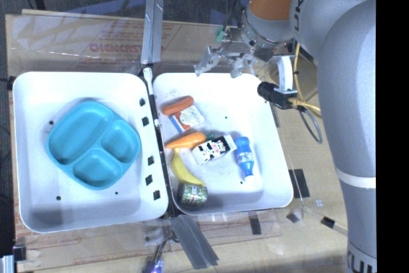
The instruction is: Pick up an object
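Hot dog (177, 105) reddish-orange, short, lying in right bin (271, 137); pincer (220, 65) above rim, seemingly spread, empty

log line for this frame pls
phase: approach | gripper: open, holding nothing, over right bin far rim | right bin: hot dog, carrot, banana, blue bottle

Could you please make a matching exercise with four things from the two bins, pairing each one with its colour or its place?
Things:
1. plate
2. banana
3. bottle
4. sausage

Descriptions:
A. yellow, just above the green can
B. blue, alone in the left bin
C. reddish brown, near the right bin's far edge
D. blue with white label, right part of the right bin

Pairs: 1-B, 2-A, 3-D, 4-C
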Tool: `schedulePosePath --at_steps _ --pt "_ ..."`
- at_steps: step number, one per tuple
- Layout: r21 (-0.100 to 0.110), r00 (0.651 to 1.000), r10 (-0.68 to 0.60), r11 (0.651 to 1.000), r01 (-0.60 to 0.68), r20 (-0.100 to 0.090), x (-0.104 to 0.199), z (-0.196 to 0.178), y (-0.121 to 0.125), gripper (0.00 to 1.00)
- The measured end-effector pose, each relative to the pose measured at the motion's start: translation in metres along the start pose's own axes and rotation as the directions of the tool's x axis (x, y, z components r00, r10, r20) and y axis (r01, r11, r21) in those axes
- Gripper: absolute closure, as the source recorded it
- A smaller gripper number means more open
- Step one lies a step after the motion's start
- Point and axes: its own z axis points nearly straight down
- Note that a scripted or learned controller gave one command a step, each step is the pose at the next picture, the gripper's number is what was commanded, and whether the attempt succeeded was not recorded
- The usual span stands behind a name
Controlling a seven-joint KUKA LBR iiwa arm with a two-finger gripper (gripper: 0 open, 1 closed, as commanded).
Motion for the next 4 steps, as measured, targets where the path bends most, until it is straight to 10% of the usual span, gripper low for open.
schedulePosePath --at_steps 1,2,3,4 --pt "-0.001 0.988 -0.153 0.988 0.153 -0.001 -0.04 0.119 -0.086 0.0" --pt "-0.004 0.949 -0.315 0.949 0.315 0.0 -0.019 0.169 -0.1 0.0" --pt "-0.003 0.948 -0.32 0.948 0.32 0.001 -0.02 0.159 -0.099 1.0" --pt "-0.006 0.881 -0.472 0.881 0.473 0.006 0.016 0.067 -0.049 1.0"
